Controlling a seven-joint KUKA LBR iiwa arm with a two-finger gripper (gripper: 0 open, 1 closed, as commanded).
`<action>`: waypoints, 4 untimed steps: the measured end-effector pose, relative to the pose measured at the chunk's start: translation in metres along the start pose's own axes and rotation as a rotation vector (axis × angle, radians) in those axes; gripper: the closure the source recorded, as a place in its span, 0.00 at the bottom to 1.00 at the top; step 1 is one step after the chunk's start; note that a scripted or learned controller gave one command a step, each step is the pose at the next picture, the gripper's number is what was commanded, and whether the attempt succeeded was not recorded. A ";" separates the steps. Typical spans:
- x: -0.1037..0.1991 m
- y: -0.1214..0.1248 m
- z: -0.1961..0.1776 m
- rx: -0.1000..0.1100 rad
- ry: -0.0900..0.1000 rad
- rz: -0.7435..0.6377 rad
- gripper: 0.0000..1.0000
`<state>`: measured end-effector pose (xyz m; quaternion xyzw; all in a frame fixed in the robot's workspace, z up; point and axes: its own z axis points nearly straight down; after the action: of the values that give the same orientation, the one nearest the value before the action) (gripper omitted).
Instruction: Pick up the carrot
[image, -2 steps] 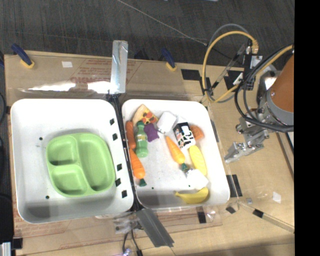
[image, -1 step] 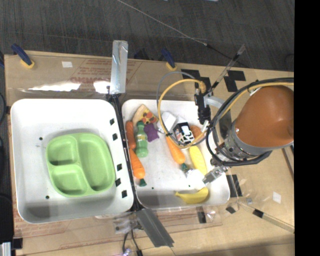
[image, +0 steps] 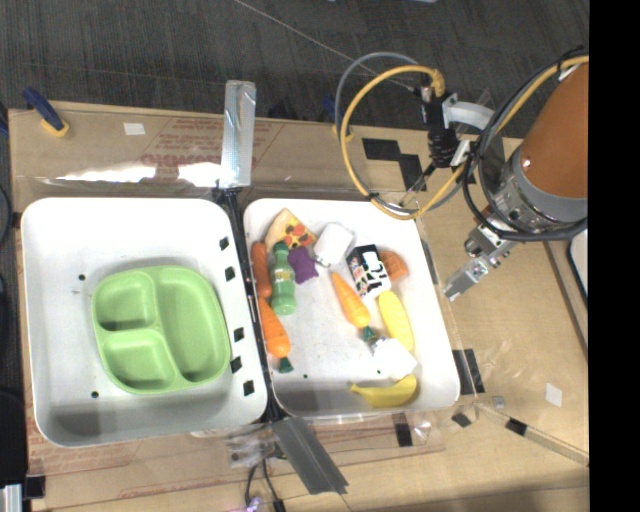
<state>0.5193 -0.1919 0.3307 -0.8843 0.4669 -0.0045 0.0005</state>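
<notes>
Carrot (image: 349, 299) sits roughly mid-way across the right bin (image: 432, 300), lying at a slant with its green top end pointing down toward the near-right. There's a second orange carrot-looking piece (image: 274, 331) jammed along the left wall of that same bin, so either could count tbh.

From the overhead camera, the middle carrot is crowded: a black-and-white printed item (image: 368, 272) is touching its upper right side, a yellow corn-like piece (image: 396, 318) is just beside it lower right, and a green bottle (image: 283, 283) is near on the left. A banana (image: 386, 393) lies along the near edge, well apart. The left bin (image: 40, 300) holds a green divided plate (image: 160, 327).

The claw (image: 470, 275) hangs outside the right bin, past its right rim over the worktop (image: 520, 380), nothing in it, and I honestly can't tell if it's spread or clenched from this angle.

For a good grab I'd bring it over the carrot's middle, turn the wrist so the squeeze goes across the narrow width, and come straight down to avoid nudging the neighbours.
</notes>
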 end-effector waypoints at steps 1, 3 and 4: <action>-0.026 0.035 0.069 -0.006 -0.014 -0.265 1.00; 0.017 0.004 -0.045 0.006 -0.005 -0.728 1.00; 0.006 0.016 0.124 0.002 -0.023 -0.771 1.00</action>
<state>0.5103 -0.2061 0.2065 -0.9949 0.1001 0.0053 0.0048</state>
